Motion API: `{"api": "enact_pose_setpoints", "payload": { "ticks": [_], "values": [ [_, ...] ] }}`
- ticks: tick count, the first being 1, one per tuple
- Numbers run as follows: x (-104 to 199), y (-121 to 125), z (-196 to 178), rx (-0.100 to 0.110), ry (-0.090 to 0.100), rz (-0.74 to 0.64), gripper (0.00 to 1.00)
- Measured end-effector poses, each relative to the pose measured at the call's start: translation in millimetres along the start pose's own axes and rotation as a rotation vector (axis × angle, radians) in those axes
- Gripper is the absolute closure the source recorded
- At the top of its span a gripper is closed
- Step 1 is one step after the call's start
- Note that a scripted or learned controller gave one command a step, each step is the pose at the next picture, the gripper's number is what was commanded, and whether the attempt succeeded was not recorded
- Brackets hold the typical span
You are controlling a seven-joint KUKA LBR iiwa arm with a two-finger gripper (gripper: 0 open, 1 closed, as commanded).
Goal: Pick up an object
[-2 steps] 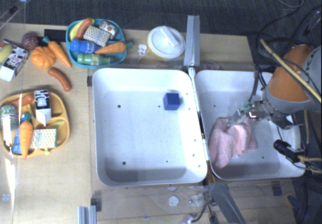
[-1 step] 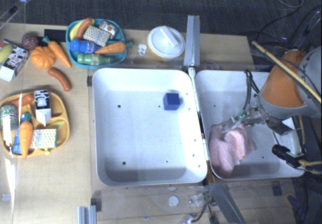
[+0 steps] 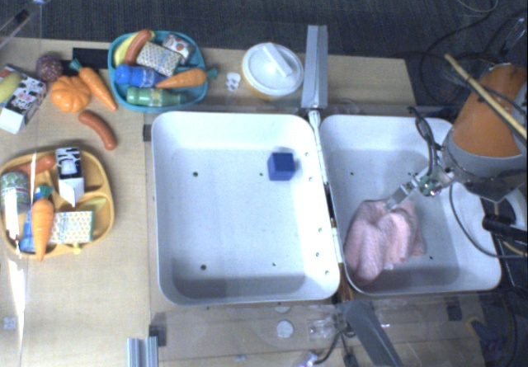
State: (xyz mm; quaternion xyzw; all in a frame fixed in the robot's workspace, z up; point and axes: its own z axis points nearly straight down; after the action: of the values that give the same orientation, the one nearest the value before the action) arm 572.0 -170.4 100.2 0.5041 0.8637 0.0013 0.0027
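A small blue cube (image 3: 281, 165) lies in the left white bin (image 3: 190, 217), toward its upper right. A crumpled pink cloth (image 3: 379, 240) rests in the right bin (image 3: 363, 143), near its front left. My gripper (image 3: 402, 197) reaches in from the right and is down at the cloth's upper right edge, touching or just above it. The grey arm with its orange band (image 3: 487, 122) stretches over the right bin's right side.
Left of the bins stand a blue bowl (image 3: 157, 72) and a yellow tray (image 3: 58, 204) of toy food, with loose toy vegetables (image 3: 82, 93) between. A white lidded container (image 3: 273, 68) sits behind the bins. Cables (image 3: 503, 225) run along the right.
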Motion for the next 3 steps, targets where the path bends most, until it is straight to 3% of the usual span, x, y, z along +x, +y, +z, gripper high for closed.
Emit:
{"api": "enact_pose_setpoints", "payload": {
  "ticks": [1, 2, 3],
  "values": [
    [32, -19, 9, -0.009, -0.009, -0.13, 0.0],
    [31, -16, -3, -0.016, -0.013, -0.128, 1.0],
    [31, -16, -4, -0.016, -0.013, -0.128, 0.0]
  ]
}}
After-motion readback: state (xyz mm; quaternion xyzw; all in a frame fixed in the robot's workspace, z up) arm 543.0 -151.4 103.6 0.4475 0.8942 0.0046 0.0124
